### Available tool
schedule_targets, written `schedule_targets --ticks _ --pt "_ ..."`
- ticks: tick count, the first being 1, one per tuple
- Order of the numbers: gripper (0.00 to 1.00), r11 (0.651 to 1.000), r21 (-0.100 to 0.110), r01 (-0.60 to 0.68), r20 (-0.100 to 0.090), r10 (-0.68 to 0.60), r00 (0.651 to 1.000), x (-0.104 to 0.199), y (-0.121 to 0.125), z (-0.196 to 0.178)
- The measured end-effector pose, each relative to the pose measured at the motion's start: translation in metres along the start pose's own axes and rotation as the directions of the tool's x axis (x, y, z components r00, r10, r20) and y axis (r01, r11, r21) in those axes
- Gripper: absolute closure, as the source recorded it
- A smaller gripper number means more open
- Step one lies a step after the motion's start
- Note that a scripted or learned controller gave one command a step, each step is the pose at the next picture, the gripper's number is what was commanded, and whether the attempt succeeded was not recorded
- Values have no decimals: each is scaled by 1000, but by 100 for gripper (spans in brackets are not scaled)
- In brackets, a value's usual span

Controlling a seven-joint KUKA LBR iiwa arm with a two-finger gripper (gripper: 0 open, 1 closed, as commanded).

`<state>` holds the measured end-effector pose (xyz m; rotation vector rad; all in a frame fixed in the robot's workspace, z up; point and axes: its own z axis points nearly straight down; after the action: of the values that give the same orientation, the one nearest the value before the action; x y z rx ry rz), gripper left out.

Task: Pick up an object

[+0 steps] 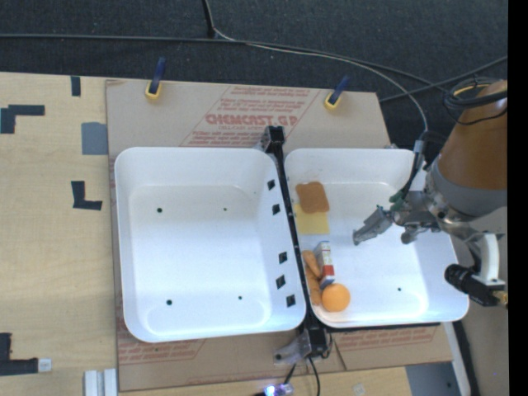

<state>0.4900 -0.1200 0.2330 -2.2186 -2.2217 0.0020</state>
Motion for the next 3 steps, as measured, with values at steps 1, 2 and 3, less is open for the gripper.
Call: schedule_targets --ticks 1,2,3 --pt "0 1000 -11 -8 13 9 1000 17 15 131" --pt "0 1000 -14 -4 3 4 1000 21 -3 145" --pt "100 1000 -11 -1 0 1 1000 23 -3 135"
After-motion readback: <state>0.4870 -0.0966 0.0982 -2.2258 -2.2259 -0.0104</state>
